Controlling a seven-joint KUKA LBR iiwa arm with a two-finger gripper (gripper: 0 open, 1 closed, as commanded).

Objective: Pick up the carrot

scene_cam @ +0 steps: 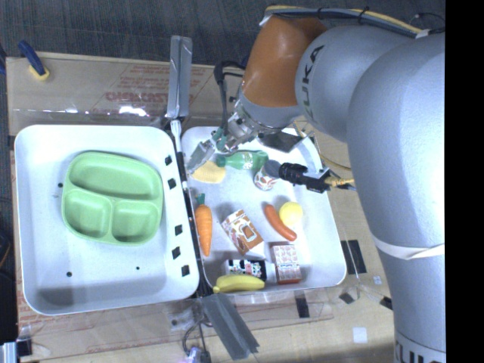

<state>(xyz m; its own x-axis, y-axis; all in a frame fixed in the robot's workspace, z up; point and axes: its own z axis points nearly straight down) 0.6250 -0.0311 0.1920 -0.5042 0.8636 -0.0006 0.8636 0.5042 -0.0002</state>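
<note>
The grey arm (378, 89) bears the letters "KUKA".

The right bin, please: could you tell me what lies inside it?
The right bin holds a carrot, banana, lemon, yellow wedge, sausage and small cartons. The arm hides its upper right part.

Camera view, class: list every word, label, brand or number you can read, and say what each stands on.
"KUKA", partly seen, on the arm.
Red print on the bench: too faint to read.
Print on two cartons: too small to read.
Label on the small bottle: blurred.
</note>
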